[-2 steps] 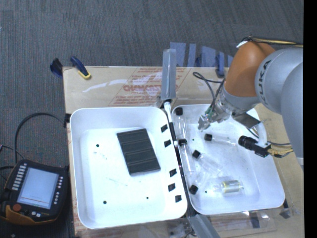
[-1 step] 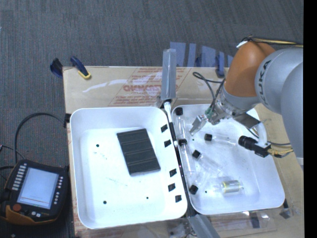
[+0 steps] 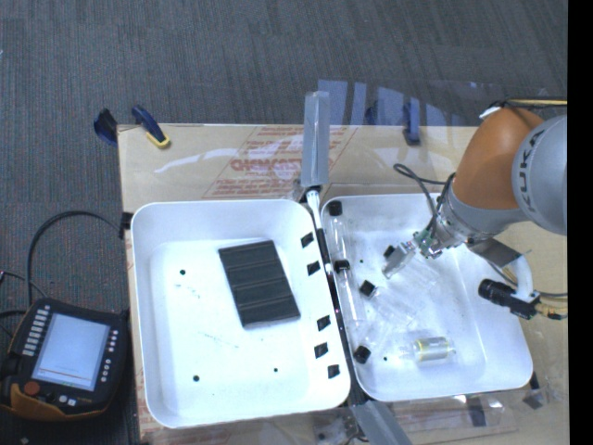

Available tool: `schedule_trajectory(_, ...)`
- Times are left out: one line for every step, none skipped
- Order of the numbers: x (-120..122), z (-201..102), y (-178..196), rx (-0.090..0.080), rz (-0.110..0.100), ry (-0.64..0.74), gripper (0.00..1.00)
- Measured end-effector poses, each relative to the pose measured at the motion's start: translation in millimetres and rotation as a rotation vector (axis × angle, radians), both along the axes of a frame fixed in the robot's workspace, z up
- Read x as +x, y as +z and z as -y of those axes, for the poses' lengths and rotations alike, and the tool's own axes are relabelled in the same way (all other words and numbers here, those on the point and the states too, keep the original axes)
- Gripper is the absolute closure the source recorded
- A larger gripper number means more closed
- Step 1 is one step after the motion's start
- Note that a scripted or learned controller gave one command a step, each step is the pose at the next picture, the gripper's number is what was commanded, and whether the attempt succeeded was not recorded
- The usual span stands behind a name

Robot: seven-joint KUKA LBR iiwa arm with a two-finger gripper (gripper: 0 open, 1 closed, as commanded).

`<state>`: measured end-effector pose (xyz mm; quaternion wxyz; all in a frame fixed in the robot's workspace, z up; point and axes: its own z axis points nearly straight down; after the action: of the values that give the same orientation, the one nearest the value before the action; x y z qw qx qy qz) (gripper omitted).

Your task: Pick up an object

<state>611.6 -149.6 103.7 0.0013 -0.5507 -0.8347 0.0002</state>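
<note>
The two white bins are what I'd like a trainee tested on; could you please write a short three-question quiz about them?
1. True or false: the dark ribbed slab lies in the left bin.
2. Over which bin does the gripper hang: A, the left; B, the right?
3. Fill in: the small clear object with a yellowish end lies near the right bin's ____ edge, front or back.

Key: 1 true. 2 B. 3 front, the edge nearest the bottom of the view.
</note>
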Motion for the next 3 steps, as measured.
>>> schedule_trajectory(33, -56, -16, 0.000, 0.003, 0.060, 0.00)
schedule_trajectory(34, -57, -6, 0.000, 0.006, 0.060, 1.00)
schedule_trajectory(34, -52, -4, -0.006, 0.009, 0.055, 0.00)
